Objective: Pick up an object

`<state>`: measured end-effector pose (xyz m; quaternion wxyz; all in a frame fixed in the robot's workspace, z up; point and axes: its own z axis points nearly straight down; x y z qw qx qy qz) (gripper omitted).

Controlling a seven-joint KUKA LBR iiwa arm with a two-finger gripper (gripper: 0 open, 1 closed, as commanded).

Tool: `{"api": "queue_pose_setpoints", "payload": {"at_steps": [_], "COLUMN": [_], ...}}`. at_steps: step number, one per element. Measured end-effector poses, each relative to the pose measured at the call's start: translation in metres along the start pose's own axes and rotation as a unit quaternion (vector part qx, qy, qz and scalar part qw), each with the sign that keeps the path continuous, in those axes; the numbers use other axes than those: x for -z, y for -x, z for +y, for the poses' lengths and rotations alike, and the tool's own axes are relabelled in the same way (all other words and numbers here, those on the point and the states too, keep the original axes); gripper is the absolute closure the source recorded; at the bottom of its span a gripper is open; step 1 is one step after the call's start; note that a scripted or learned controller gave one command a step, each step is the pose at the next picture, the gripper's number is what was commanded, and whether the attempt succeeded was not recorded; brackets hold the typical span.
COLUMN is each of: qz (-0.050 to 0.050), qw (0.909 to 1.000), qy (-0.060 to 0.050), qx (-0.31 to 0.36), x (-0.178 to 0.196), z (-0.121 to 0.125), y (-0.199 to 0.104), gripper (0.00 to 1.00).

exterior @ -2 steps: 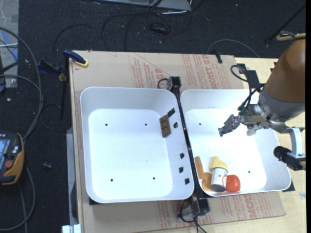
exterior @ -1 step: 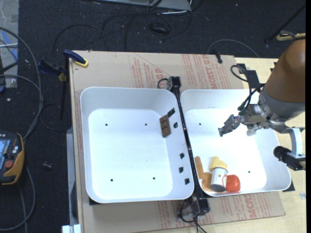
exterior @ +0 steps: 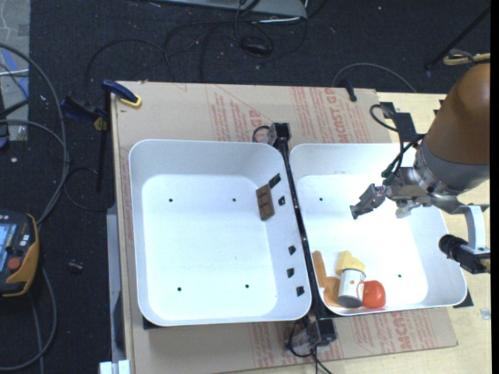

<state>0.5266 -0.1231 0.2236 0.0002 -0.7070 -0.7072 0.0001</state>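
The gripper (exterior: 366,203), seemingly parted and holding nothing, is seen up-bin from the object cluster (exterior: 355,281) in the right bin (exterior: 440,287).

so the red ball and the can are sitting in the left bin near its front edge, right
Not quite: the camera view shows the red ball and the can in the right bin, not the left. They do sit near its front edge.
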Motion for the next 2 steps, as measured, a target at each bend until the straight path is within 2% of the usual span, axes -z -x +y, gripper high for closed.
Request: {"api": "queue_pose_setpoints", "payload": {"at_steps": [2], "qz": [0.000], "qw": [1.0000], "qy": [0.000], "qx": [0.000], "x": [0.0000], "z": [0.0000], "y": [0.0000], "gripper": [0.00]}}
